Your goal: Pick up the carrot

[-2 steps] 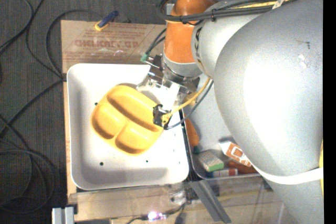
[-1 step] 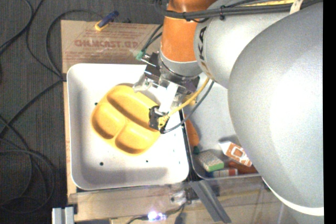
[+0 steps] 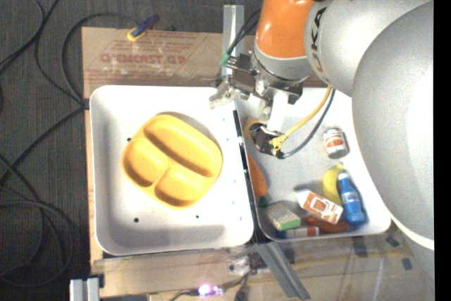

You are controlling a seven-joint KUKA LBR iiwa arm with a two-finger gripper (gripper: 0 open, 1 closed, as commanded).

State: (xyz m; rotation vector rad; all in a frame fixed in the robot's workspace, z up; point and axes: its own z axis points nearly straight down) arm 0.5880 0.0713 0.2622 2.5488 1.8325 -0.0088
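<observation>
In the left shallow white bin [image 3: 113, 222], near its middle: a yellow moulded plastic tray with three hollows [image 3: 173, 158]. Beyond that bin's far edge, a flat brown cardboard sheet [image 3: 155, 60]. Over the far end of the divide between the bins, the gripper [image 3: 227, 89] on the grey arm with the orange band [image 3: 289, 17]; cannot tell whether wide or narrow. In the right shallow white bin [image 3: 299, 176], against its left wall and nearer than the gripper, apart from it: the orange carrot [image 3: 258, 178]. Further right, near edge: a green-topped box [image 3: 283, 215], a white-and-orange carton [image 3: 323, 206], a blue bottle [image 3: 350, 199]. Farther back, a small white jar with a red label [image 3: 335, 142].
</observation>
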